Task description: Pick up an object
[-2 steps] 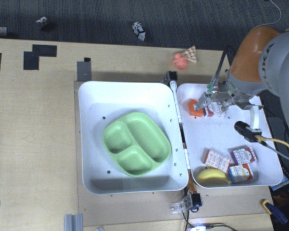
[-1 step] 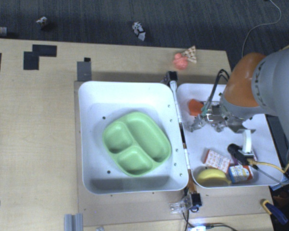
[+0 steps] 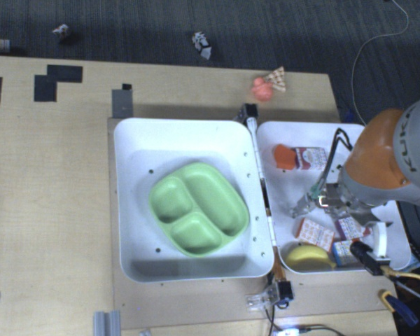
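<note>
Camera view: slanted look down on a wooden tabletop (image 3: 49,187) bearing two white bins side by side.
Left bin (image 3: 136,187): holds a green divided tray (image 3: 198,207) with three compartments, lying slightly turned near the middle.
Divider: a dark strip (image 3: 255,152) runs along the seam between the bins.
Right bin (image 3: 269,187): crowded; an orange-red item (image 3: 285,157) beside a red-and-white packet (image 3: 311,158) near the far wall; a patterned red-and-white packet (image 3: 313,233) lower down; a yellow banana-like object (image 3: 309,257) at the near wall, just beside a blue-and-white packet (image 3: 343,250).
Arm (image 3: 399,159): grey with an orange band, reaching in from the right and covering the bin's right half.
Hand (image 3: 320,201): low over the middle of the right bin, just above the patterned packet; whether it is released or clenched cannot be told, and no object is seen between its parts.
Obstructions: the packets crowd together under the hand; their edges are hard to separate.
Outside the bins: a pink ball-like item (image 3: 263,88) on the tabletop's far edge; small debris on the dark floor (image 3: 196,12).
</note>
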